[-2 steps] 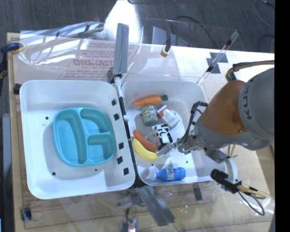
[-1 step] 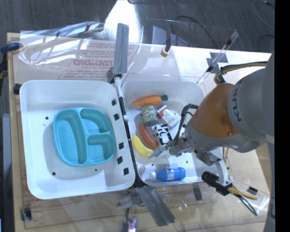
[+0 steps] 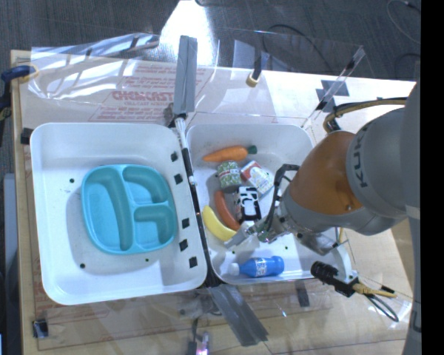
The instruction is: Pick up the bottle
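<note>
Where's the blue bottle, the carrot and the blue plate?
bottle (image 3: pixel 260 266), camera view, on its blue middle.
carrot (image 3: pixel 223 154), camera view, on its orange body.
plate (image 3: pixel 102 228), camera view, on the floor of its big left section.

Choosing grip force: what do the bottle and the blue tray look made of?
The bottle looks like glossy blue plastic with a white cap and a label band. The tray looks like smooth moulded plastic, with rounded compartments and a soft sheen. Neither is certain.

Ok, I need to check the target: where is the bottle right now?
The bottle lies on its side in the right bin, by its near wall, just below the banana and the gripper.
</note>
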Robot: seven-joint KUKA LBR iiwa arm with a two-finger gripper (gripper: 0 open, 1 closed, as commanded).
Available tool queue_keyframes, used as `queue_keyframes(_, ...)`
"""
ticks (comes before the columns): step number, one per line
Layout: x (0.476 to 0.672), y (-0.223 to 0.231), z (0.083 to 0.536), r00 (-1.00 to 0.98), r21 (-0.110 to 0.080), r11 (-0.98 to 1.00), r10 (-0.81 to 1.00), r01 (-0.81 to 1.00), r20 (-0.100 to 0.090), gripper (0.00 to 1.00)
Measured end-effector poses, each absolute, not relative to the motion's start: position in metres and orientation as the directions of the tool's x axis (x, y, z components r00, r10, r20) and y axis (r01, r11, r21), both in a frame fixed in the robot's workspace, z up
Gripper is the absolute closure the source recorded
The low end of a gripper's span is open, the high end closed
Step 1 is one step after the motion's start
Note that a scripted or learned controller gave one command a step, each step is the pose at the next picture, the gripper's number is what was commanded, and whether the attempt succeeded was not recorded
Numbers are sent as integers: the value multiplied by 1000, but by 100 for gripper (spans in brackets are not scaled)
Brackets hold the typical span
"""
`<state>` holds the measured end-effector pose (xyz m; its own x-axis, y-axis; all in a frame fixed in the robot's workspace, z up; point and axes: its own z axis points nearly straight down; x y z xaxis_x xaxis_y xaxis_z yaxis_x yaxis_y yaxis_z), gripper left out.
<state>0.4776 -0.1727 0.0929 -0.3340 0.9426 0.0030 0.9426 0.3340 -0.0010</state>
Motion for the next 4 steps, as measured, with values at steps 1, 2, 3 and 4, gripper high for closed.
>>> queue_keyframes(1,477,-137,107,-418,-3,418,908,908,5,0)
queue_keyframes(2,477,-173,130,-329,-1,329,944,944,1,0)
queue_keyframes(3,477,-186,105,-293,-2,293,956,956,2,0)
queue_keyframes(4,477,-157,124,-316,-1,316,949,949,1,0)
